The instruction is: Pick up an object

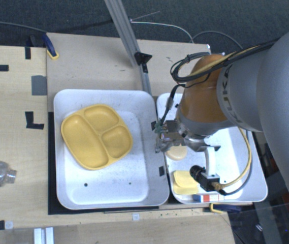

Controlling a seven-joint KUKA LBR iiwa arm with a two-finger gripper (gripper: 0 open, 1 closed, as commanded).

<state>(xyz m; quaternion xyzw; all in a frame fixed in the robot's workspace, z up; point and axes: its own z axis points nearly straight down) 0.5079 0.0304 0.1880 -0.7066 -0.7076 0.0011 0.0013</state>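
While the grey arm [246,85] with its orange band is reached in from the right and bent down over the right bin [256,187], the gripper [165,136] is seen low at that bin's left edge; the jaws' state cannot be told. A pale cream round object [176,153] is seen just below the gripper, a soft yellow block [184,183] toward the front left corner, and a yellow divided plate [96,135] in the left bin [68,187].
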